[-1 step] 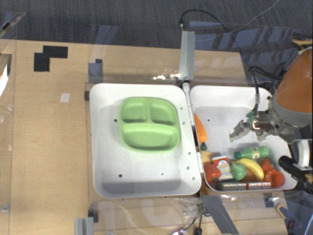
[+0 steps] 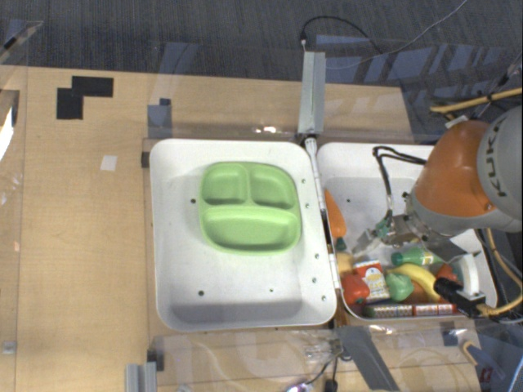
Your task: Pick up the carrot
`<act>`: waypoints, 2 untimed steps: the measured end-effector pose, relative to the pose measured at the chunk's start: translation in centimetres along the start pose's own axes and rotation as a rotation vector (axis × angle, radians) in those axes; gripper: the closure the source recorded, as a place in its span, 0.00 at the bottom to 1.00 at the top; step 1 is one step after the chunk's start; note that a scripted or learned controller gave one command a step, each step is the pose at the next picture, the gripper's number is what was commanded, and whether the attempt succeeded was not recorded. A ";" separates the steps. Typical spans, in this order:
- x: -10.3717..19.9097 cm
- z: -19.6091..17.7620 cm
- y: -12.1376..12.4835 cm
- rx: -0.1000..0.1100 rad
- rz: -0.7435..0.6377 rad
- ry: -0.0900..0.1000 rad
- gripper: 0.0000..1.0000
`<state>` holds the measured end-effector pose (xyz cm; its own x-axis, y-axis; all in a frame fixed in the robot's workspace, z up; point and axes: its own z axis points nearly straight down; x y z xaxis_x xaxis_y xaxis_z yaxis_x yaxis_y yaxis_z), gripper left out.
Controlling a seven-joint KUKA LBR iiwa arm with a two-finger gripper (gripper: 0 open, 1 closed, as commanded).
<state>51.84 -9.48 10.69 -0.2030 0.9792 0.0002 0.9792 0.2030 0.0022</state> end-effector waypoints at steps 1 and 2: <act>-1.1 1.7 0.4 -0.013 0.688 0.003 0.00; -1.1 0.5 0.6 -0.018 0.686 0.004 1.00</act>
<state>52.69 -10.44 10.22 0.4627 0.8864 0.0117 0.8863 -0.4628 0.0171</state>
